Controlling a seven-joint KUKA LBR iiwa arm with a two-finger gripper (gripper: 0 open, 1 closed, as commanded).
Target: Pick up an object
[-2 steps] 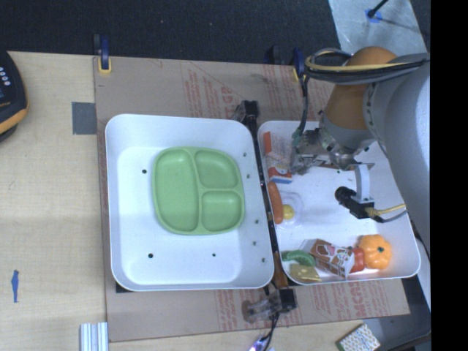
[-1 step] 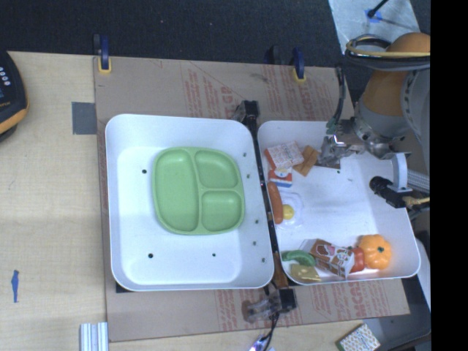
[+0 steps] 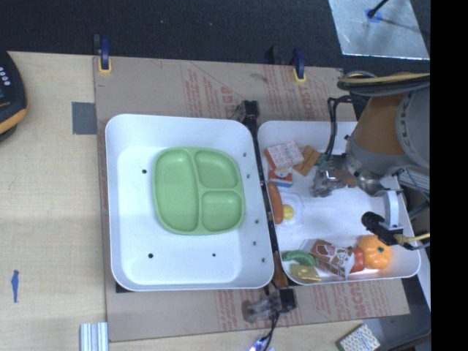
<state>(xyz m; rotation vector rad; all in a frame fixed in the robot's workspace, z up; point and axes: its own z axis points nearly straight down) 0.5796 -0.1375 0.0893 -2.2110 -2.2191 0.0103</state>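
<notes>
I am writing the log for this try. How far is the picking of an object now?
Nothing looks done yet. The gripper hangs over the right bin, with nothing seen between its fingers. The toys lie in that bin: the hot dog, the small carton, the orange pepper. The green plate sits in the left bin. Gripping and lifting remain.

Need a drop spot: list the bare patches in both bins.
Left bin: bare floor rings the green plate, widest along the near and left walls. Right bin: one bare patch mid-floor, between the sausage and the orange pepper. Its near edge and far-left corner are crowded.
</notes>
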